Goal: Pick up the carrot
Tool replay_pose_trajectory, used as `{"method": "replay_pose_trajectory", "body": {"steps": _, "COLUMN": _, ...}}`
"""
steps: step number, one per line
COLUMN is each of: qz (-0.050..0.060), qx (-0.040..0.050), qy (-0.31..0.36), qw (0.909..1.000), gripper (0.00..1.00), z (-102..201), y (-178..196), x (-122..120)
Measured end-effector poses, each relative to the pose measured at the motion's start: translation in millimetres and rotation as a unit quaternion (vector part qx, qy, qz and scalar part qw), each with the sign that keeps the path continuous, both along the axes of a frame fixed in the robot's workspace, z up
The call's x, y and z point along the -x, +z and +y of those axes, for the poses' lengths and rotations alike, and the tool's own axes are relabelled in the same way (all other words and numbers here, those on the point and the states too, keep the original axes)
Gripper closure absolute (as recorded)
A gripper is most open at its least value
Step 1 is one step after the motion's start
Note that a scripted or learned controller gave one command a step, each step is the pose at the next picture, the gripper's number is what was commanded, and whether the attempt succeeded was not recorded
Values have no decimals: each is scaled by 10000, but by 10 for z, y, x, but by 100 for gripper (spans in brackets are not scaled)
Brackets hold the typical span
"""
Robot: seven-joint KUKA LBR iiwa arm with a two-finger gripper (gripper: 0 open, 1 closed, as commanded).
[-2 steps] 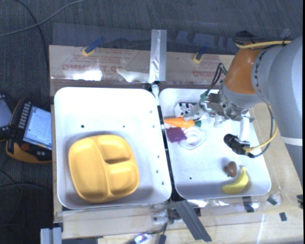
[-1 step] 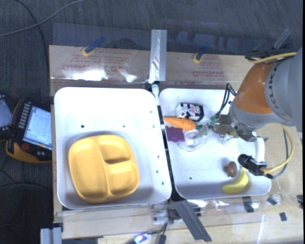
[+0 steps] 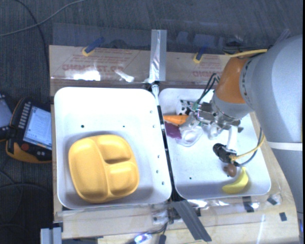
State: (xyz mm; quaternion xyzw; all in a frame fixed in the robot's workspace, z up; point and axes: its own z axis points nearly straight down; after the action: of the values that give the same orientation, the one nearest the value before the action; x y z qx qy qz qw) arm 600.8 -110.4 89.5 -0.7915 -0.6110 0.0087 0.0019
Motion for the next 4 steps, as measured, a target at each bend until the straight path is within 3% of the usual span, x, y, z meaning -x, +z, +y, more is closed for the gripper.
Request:
{"method": "replay_pose_trajectory", "body": {"steps": 1, "qz": 593, "qx": -100, "qy": 324, "qw": 9977, "gripper": 0, "z": -114, "y": -79, "x": -365}}
{"method": "replay_pose_trajectory", "body": {"steps": 2, "qz": 555, "qx": -85, "qy": 100, "qw": 9984, "gripper": 0, "z": -7, "y": 110, "x": -375}}
{"method": "replay_pose_trajectory", "body": {"steps": 3, "qz": -56, "qx": -26, "qy": -355, "qw": 9994, "gripper": 0, "z": 208, "y": 922, "x": -487}}
{"method": "replay_pose_trajectory", "body": {"steps": 4, "qz": -201, "qx": 12, "qy": -327, "qw": 9993, "gripper": 0, "z": 69, "y": 316, "x": -600}}
